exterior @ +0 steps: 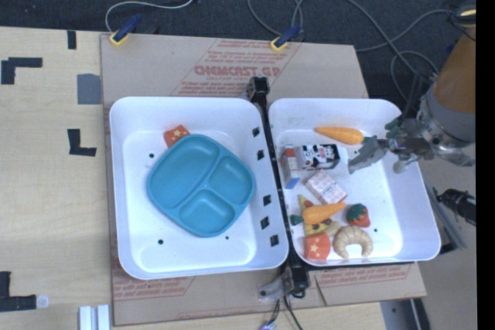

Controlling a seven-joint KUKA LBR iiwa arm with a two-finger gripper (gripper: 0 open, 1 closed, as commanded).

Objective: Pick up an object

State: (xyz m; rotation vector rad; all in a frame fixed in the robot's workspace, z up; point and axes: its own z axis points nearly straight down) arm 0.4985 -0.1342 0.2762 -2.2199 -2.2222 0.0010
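Note:
The right bin (410,201) holds several toy foods: an orange carrot (340,135) at the back, a black-and-white carton (319,157), a pink-and-white box (325,187), a second carrot (322,212), a red tomato (357,215), a beige croissant (353,243) and a red-orange block (317,247). My gripper (384,159) hangs above the right part of this bin, to the right of the carton and just below the back carrot. Its two grey fingers (362,158) are spread open, with nothing between them.
The left bin (131,166) carries a blue divided plate (201,185), with a small orange-red piece (175,135) behind it. A black divider (267,166) joins the bins. Cables (309,4) run across the dark floor behind the cardboard base.

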